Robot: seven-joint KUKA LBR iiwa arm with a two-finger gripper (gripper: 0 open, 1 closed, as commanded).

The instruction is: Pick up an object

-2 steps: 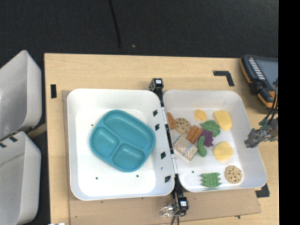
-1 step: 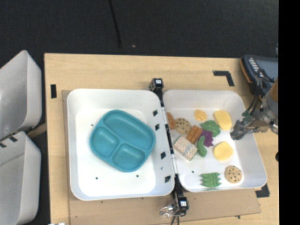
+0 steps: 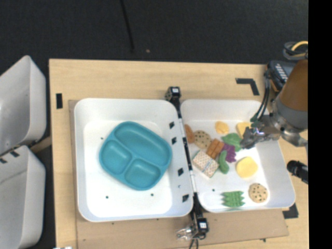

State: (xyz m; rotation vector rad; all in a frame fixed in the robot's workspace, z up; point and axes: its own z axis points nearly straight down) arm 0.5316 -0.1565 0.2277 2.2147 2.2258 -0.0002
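Reaching over the right bin [image 3: 275, 191] from its right edge, the gripper [image 3: 250, 138] hangs low above the toy food, beside a green piece [image 3: 231, 138] near the bin's middle. Whether its jaws are spread or pinching anything cannot be told. A blue plate [image 3: 136, 155] sits mid left bin [image 3: 88, 201].

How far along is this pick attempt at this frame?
Done: the arm has reached over the right bin, its hand low among the toy food beside the green piece. In hand: nothing visibly gripped. Left: close on an item and lift it; the blue tray sits in the left bin.
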